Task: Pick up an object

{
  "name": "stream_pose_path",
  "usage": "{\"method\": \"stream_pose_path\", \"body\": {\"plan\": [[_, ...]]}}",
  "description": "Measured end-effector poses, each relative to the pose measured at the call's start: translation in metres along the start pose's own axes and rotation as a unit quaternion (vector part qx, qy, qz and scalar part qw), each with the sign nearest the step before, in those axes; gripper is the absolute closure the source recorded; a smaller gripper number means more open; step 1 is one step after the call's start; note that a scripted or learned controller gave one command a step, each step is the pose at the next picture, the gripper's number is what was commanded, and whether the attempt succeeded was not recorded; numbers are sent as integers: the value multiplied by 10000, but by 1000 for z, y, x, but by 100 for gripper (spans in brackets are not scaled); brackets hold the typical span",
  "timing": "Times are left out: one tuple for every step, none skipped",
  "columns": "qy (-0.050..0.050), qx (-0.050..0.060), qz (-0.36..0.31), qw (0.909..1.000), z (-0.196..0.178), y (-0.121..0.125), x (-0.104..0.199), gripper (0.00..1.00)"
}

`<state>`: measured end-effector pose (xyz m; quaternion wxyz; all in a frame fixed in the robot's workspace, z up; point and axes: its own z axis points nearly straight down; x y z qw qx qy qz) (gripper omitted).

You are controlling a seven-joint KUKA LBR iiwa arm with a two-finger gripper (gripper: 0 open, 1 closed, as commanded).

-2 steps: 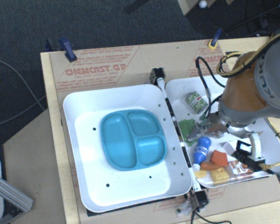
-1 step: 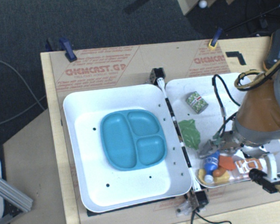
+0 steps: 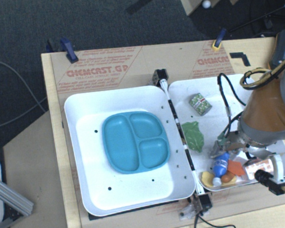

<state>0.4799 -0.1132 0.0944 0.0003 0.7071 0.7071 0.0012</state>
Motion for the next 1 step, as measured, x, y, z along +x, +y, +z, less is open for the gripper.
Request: {"method": "stream_pose_path", "body": {"plan": [[-1,2,-11,10000,-90,10,71,100]]}}
